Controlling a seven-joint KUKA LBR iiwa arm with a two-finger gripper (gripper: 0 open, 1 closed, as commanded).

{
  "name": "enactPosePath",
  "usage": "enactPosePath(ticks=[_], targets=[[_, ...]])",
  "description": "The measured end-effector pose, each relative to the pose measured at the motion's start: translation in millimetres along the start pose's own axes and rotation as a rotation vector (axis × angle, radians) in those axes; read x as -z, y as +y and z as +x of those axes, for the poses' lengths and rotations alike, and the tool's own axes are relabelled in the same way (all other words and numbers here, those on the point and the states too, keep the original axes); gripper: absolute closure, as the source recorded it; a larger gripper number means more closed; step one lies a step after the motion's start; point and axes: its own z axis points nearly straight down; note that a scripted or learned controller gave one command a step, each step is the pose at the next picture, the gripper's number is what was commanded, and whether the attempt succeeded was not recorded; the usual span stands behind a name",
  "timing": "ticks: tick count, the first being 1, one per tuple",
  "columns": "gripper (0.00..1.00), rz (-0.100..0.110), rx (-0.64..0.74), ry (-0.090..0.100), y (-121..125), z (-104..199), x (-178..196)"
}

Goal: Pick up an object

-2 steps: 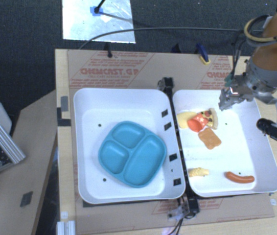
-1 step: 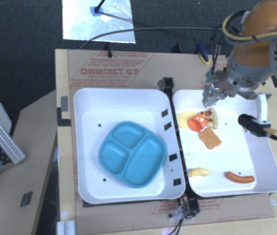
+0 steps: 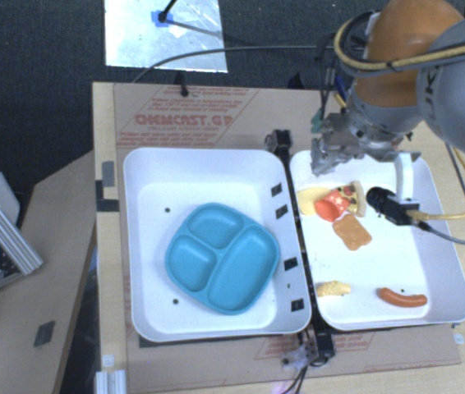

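Toy food cluster: red, yellow and tan pieces bunched at the upper left of the right bin, near the divider.
Brown slab: just below that cluster, on the bin floor.
Sausage: near the right bin's lower right corner.
Pale yellow piece: low in the right bin, left of the sausage.
Gripper: over the right bin's upper left, just above the cluster; cannot tell how its pincer stands.
Left bin: holds 1 blue tray with 3 compartments.

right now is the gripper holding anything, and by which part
Cannot be told. The gripper hangs over the far end of the right bin, just above the red and yellow toy food, with nothing seen in it.
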Motion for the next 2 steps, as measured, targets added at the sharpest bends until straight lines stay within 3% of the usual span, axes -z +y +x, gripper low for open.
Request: enactPosePath(ticks=[1,2], targets=[[1.0,0.002,-0.001,0.0,-7.3,49.2,-14.6],[1.0,0.001,-0.001,0.001,6.7,99.0,-23.9]])
